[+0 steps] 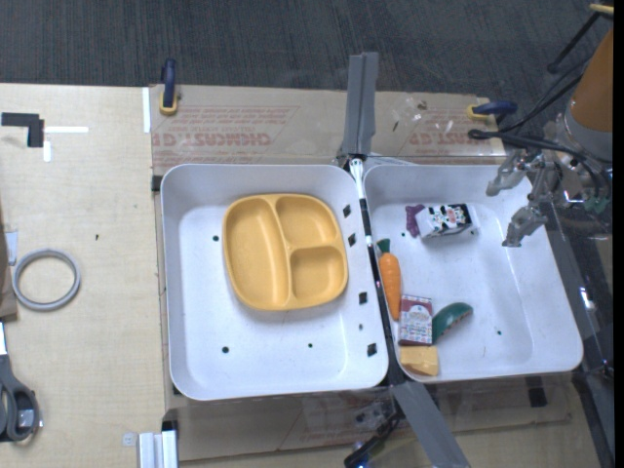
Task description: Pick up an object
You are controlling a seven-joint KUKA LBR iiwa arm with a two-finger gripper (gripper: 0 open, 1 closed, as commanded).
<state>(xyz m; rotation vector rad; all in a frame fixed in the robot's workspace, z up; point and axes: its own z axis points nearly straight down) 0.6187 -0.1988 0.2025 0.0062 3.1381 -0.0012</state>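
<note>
The right bin (526, 300) holds a purple and white carton (444, 220), an orange carrot (390, 279), a red and white packet (415, 320), a dark green piece (451, 315) and a yellow wedge (421, 361). In the left bin (195, 339) lies a yellow divided plate (286, 252). My gripper (510, 206) hangs over the right bin's upper right part, to the right of the carton and apart from it. Its two grey fingers (517, 226) stand open with nothing between them.
A grey divider bar (361, 105) runs between the bins at the back. On the wooden bench to the left lie a roll of tape (44, 279) and scissors (15, 408). Clamps (169, 86) sit on the cardboard behind the bins.
</note>
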